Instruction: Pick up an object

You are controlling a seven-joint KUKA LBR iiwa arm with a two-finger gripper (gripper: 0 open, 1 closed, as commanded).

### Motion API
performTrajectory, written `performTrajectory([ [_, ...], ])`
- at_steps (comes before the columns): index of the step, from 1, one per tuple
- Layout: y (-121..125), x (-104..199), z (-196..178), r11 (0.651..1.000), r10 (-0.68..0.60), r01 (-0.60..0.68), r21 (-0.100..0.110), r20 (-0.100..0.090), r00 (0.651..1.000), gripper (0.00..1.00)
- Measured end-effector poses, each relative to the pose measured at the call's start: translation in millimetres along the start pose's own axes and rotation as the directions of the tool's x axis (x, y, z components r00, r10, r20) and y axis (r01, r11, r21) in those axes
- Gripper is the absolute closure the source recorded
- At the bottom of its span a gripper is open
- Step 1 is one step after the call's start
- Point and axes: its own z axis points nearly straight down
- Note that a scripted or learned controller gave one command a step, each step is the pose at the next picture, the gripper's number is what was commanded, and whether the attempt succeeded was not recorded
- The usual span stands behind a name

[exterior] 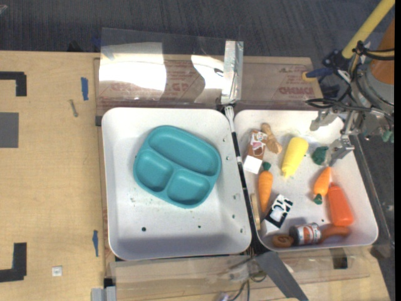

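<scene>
Stood on a light wooden bench [44, 187] with black corner marks [15, 83] and bits of blue tape [84, 88]; dark grey carpet [188, 8] beyond; clear sheet [163, 74] catching bright glare behind the bins; yellow pole [374, 19] slanted at top right

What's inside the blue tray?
Nothing that I can see. The blue tray lies by itself in the left bin, and its three compartments show only bare blue. What's under the tray is hidden. All the toy food sits in the right bin.
</scene>
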Motion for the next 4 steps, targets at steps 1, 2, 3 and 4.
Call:
performTrajectory([
  [1, -19, -10, 128, 1.000, 0.019, -0.019, 0.000, 0.001, 1.000, 0.00],
  [2, -30, 55, 174, 0.996, 0.086, -0.086, 0.001, 0.007, 0.996, 0.00],
  [3, -29, 51, 163, 0.997, 0.083, -0.083, 0.003, 0.018, 0.996, 1.00],
  [4, -28, 51, 164, 0.997, 0.083, -0.083, 0.002, 0.017, 0.996, 0.00],
])
